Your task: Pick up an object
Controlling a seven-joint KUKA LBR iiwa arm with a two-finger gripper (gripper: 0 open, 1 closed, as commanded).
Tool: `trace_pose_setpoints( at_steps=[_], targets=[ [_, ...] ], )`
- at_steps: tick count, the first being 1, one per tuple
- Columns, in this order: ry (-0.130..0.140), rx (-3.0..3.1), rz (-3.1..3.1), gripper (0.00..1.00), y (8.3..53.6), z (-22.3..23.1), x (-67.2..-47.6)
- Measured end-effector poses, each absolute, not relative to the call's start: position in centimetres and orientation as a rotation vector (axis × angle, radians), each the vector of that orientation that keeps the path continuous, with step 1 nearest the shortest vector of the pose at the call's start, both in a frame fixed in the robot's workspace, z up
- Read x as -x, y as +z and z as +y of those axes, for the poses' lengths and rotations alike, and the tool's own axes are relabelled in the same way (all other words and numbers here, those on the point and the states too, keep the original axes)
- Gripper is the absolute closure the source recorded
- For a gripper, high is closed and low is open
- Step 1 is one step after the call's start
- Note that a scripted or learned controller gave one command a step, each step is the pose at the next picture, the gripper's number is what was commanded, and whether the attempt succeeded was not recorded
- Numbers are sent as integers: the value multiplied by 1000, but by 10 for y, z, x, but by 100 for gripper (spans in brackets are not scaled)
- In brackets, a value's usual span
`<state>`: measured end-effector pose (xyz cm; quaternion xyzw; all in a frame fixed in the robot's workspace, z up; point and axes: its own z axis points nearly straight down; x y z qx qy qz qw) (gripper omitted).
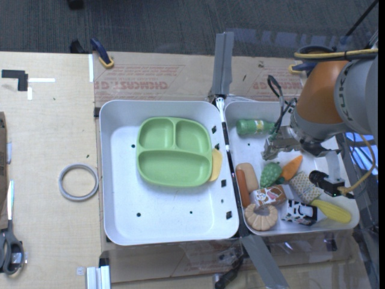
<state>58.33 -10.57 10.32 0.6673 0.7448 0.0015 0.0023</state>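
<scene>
Nearest, a tan ridged toy pumpkin [262, 218] is seen; beyond it, the fingers [274, 152] hang above green toy broccoli [271, 174], their spread untellable; a centred descent is advised.

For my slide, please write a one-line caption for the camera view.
KUKA arm's hand hovers over toy food in the right bin; green divided plate in the left bin.

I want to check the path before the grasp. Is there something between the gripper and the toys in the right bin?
Nothing visible blocks it. The gripper hangs inside the right bin, just above the green broccoli toy and beside the orange carrot. The green bottle lies to its left, apart, not under it.
</scene>
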Motion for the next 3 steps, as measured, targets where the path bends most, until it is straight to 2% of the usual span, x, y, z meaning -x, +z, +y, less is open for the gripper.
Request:
trace_pose_setpoints(
  at_steps=[1, 2, 3],
  targets=[
    [4, -2097, 2333, 100, 112, -107, -583],
    [4, -2097, 2333, 0, 112, -107, -583],
    [1, -2079, 2353, 0, 93, -144, -533]
  ],
)
